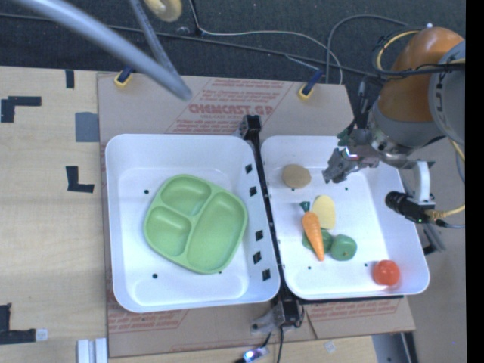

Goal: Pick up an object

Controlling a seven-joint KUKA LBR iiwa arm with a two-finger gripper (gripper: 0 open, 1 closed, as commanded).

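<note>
Five items right bin (393, 203) | gripper (338, 169) far side, beside brown potato (296, 176), claw state unclear | risk: carrot (313, 235), yellow piece (325, 211), green piece (342, 246) touching, so double-grab or slip; tomato (386, 272) alone, near corner

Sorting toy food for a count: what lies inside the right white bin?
Inside the right white bin: a tan round potato-like piece, pale yellow piece, orange carrot, green piece, red tomato-like ball. The carrot covers part of the green.

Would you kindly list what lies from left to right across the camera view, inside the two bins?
Green divided plate → tan potato → orange carrot → green fruit → red tomato.
</note>
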